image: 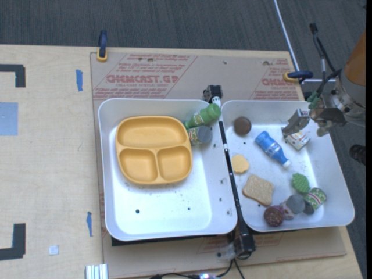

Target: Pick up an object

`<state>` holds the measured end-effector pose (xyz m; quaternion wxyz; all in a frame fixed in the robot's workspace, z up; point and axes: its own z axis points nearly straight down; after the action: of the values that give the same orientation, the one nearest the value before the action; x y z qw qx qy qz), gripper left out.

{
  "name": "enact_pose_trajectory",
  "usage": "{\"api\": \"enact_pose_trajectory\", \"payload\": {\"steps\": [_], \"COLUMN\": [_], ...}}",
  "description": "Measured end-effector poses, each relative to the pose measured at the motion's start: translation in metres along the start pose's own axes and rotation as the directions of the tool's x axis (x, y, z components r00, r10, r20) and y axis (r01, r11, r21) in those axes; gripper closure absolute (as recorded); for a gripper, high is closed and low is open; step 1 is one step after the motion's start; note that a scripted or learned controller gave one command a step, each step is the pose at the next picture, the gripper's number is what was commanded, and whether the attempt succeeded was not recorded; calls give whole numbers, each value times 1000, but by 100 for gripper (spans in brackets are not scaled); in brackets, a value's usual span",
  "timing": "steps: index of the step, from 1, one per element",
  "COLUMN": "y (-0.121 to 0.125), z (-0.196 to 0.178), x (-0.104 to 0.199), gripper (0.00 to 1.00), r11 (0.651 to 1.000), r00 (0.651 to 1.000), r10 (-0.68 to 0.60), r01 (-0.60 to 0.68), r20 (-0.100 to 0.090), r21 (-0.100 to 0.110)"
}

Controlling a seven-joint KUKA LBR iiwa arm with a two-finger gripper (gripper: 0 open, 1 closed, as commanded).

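My gripper reaches in from the right over the upper right part of the right bin. It hangs just above, or touching, a small white carton; I cannot tell which. Left of the carton lies a blue bottle. Further left sit a brown ball and a yellow chip. A slice of toast, a dark red ball, a grey lump, a green piece and a green-and-white can cluster at the bin's front.
The left bin bears a yellow divided plate. A green bottle and a grey disc lie at its upper right corner, against the wall between the bins. Blue-and-yellow clamps hold the board.
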<state>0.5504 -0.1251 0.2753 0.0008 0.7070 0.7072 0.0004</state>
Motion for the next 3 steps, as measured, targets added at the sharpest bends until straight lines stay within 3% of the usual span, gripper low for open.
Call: {"api": "enact_pose_trajectory", "payload": {"steps": [1, 2, 3], "y": [1, 21, 22], "z": [150, 188, 177], "x": [-36, 14, 14], "gripper": [0, 0, 100], "r11": [1000, 1000, 1000], "r00": [1000, 1000, 1000], "r10": [1, 0, 1], "r01": [-1, 0, -1], "r20": [-1, -1, 1], "r21": [3, 0, -6]}}
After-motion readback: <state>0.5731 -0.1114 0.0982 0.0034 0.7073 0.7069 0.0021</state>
